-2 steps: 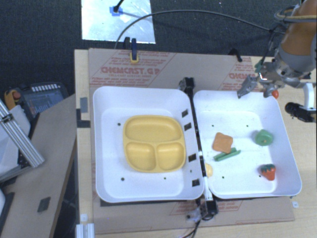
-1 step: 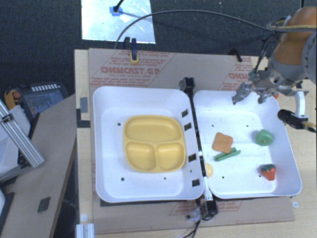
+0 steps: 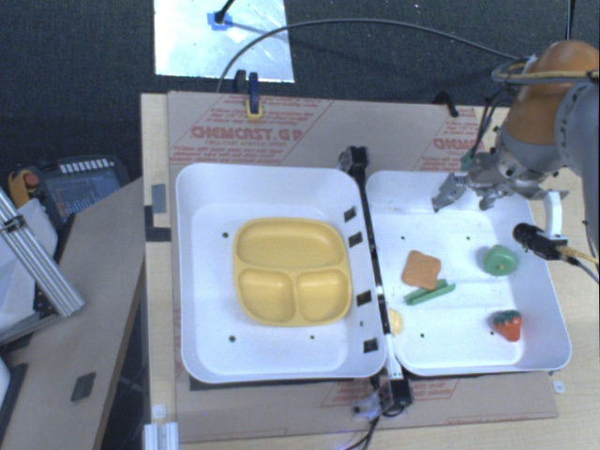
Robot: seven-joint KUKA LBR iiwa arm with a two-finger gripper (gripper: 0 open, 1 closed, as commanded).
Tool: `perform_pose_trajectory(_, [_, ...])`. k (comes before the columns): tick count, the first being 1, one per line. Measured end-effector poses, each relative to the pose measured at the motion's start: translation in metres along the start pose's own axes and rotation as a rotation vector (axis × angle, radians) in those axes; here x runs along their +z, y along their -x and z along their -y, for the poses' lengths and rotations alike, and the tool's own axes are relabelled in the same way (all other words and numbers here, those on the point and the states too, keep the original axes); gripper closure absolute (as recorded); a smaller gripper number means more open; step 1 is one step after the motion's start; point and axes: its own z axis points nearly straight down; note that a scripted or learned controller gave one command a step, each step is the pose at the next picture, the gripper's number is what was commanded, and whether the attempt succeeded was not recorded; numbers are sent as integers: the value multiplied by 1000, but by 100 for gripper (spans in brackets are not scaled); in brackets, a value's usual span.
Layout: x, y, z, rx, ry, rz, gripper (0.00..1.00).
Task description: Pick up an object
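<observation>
gripper (image 3: 466, 191) fingers spread wide, holding nothing, above right bin (image 3: 412, 356) far edge | orange piece (image 3: 421, 270) mid-bin: centre above, then descend

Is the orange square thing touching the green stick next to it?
Cannot tell. In the camera view the orange square sits right above the green stick, their edges meeting or overlapping with no plain gap.
</observation>
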Motion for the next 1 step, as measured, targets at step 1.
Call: perform_pose_trajectory(1, [-13, 0, -1, -1, 5, 1, 100])
